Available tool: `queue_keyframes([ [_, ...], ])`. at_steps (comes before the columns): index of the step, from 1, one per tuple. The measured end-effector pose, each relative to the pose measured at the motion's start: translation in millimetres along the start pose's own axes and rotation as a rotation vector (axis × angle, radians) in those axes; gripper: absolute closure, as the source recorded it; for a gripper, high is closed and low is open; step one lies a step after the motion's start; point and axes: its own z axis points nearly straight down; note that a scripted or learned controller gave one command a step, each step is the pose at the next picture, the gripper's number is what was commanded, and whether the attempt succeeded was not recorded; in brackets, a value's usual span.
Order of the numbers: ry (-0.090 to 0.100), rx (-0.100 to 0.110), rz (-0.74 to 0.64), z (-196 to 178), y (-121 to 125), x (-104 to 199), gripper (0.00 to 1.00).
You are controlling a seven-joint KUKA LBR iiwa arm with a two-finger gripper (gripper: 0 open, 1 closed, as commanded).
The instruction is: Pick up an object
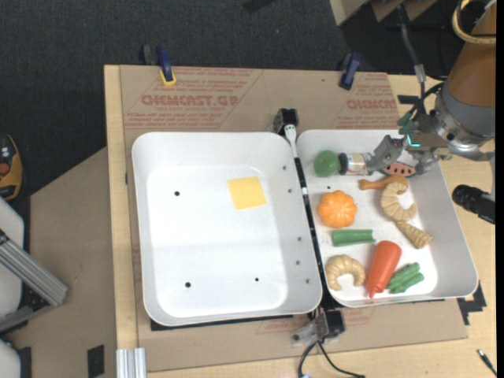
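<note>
Tool of the grey arm sits low over the far part of the right bin, reaching in from the right edge of the view; its metal parts overlap one another and the toys beneath, so whether it is released or clenched cannot be told, and nothing can be seen held in it; the arm behind it is cut off by the frame, only the wrist and an orange band showing.

Just left of the tool lies a green ball-shaped toy with a small silver and yellow piece beside it, too small to name; right under the tool a brown toy is partly covered, so its shape is hard to make out; near it lie a pale curled pastry-like toy and a tan ridged piece running toward the near right.

Nearer the middle of that bin sit an orange mandarin toy, a green bean-like stick, a croissant toy, a red carrot-shaped toy and a green leafy piece touching its lower end.

Left bin holds a flat yellow square, well apart from everything else, plus a few small dark dots on its floor; both bins rest on a brown board with red print, only partly readable, held by blue clamps at the far edge of the desk.
</note>
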Motion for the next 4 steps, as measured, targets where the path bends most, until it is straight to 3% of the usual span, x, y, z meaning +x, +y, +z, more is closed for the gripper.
queue_keyframes([
  [1,0.003,0.016,0.004,139.4,-39.9,-23.3,0.00],
  [2,0.003,0.006,0.001,184.6,-87.6,18.0,0.00],
  [3,-0.002,-0.005,-0.002,181.5,-30.0,12.5,0.00],
  [4,-0.001,-0.003,0.001,171.5,-32.4,12.3,1.00],
])
